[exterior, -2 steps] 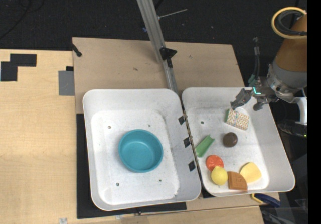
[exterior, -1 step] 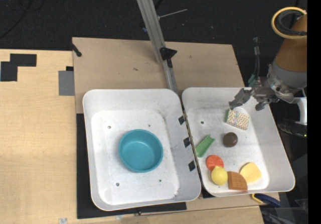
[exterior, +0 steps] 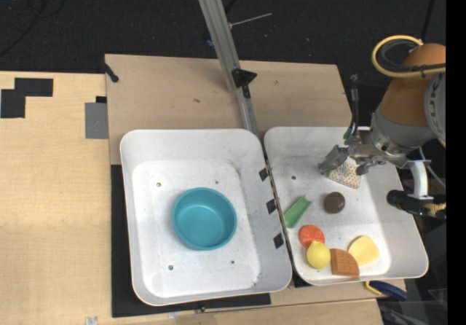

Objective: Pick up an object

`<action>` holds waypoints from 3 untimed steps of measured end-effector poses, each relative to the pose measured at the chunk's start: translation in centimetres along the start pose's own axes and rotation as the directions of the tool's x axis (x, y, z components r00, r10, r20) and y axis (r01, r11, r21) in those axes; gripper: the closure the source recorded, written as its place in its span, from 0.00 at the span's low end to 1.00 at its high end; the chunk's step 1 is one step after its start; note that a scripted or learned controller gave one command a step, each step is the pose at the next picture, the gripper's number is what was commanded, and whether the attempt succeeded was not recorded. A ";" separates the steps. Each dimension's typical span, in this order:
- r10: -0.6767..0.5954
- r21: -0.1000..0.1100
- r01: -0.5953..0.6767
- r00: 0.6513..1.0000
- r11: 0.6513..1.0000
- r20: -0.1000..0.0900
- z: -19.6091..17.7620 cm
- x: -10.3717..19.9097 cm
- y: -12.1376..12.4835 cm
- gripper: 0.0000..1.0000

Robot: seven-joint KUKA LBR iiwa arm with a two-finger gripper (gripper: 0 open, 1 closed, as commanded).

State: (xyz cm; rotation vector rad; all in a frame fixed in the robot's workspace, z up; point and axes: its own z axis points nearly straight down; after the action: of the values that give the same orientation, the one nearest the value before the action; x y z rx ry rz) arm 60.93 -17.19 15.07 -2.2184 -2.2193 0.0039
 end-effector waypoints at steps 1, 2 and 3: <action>0.000 -0.004 0.000 1.000 1.000 0.002 5.1 0.0 0.0 0.00; 0.001 -0.008 -0.001 1.000 1.000 0.003 3.8 -0.1 0.1 1.00; 0.000 -0.008 0.000 1.000 1.000 0.002 -1.7 0.1 1.1 1.00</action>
State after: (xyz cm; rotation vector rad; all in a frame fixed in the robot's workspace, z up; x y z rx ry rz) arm 62.06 -17.06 16.76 -2.2237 -2.2243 -0.0036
